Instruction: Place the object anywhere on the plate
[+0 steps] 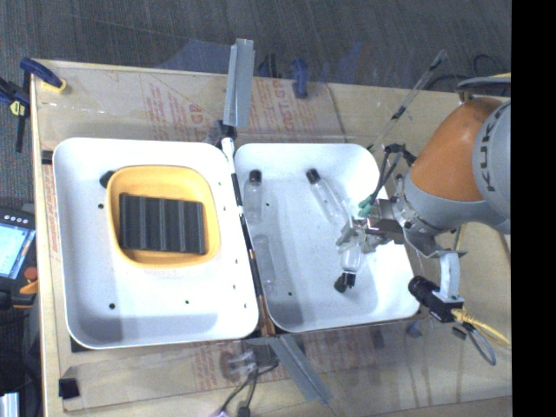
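Observation:
A yellow plate [155, 177] lies in the left bin [78, 294], with a dark ribbed rectangle across its middle. In the right bin [295, 307] lie several clear plastic tubes with black caps. One tube [327, 198] lies slanted near the centre. Another tube [254, 195] rests along the left wall. A third tube [349, 264] lies at the right with its black cap toward the front. My gripper [359, 233] is low over the right bin, directly above the upper end of this third tube and beside the end of the slanted one.
A fourth faint clear tube [263, 263] lies by the right bin's left wall. The divider [243, 233] between the bins runs front to back. Cables and a black part [430, 295] hang off the wrist at the bin's right rim.

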